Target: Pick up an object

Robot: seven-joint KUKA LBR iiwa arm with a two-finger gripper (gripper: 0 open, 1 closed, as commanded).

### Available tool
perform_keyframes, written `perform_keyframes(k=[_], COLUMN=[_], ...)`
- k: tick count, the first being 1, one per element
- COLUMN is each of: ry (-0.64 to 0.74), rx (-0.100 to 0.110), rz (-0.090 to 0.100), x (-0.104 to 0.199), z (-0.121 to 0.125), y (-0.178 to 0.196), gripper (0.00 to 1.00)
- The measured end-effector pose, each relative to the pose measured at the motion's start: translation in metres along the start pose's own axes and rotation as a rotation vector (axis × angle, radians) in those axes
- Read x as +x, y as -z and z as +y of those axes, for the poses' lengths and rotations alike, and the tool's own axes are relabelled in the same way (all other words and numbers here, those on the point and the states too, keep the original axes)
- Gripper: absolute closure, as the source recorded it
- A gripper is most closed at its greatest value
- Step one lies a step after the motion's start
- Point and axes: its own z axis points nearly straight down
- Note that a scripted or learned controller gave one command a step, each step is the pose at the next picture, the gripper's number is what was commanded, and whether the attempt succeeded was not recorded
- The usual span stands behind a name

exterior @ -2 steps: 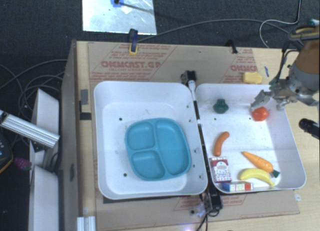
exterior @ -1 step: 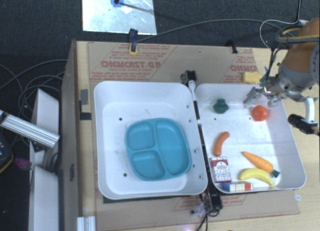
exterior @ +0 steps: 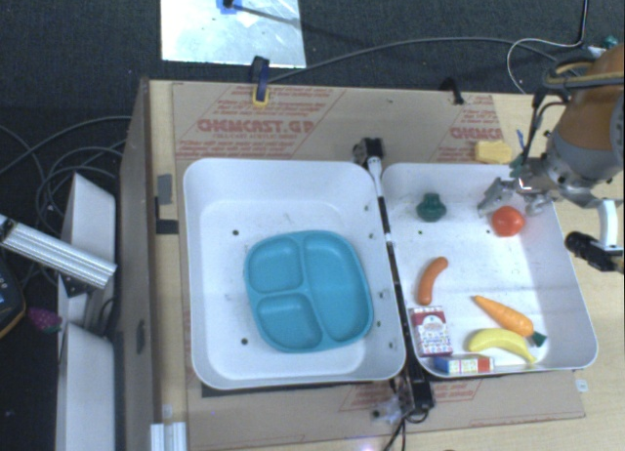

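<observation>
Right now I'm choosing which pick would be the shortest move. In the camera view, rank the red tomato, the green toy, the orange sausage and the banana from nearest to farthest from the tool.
1. Red tomato, just below the tool, in the right bin's far part.
2. Green toy, off to the tool's left.
3. Orange sausage, mid-bin, near the divider.
4. Banana, at the bin's near edge.

Two shallow white bins sit side by side — the left bin (exterior: 210, 244) and the right bin (exterior: 576, 312). There is one blue divided plate (exterior: 308, 290), with three compartments. The toy foods come one of each — one red tomato (exterior: 507, 221), one dark green piece (exterior: 431, 208), one orange sausage (exterior: 431, 279), one carrot (exterior: 504, 314), one banana (exterior: 500, 344). Two small cartons lie there: one red-and-white box (exterior: 430, 330) and one flat packet (exterior: 459, 365). One yellow block (exterior: 493, 151) rests on the bench.
</observation>
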Motion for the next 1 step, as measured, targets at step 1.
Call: perform_keyframes(k=[1], ry=[0.002], rx=[0.000], rz=[0.000], x=[0.0003], z=[0.0041], y=[-0.0219], gripper=[0.00])
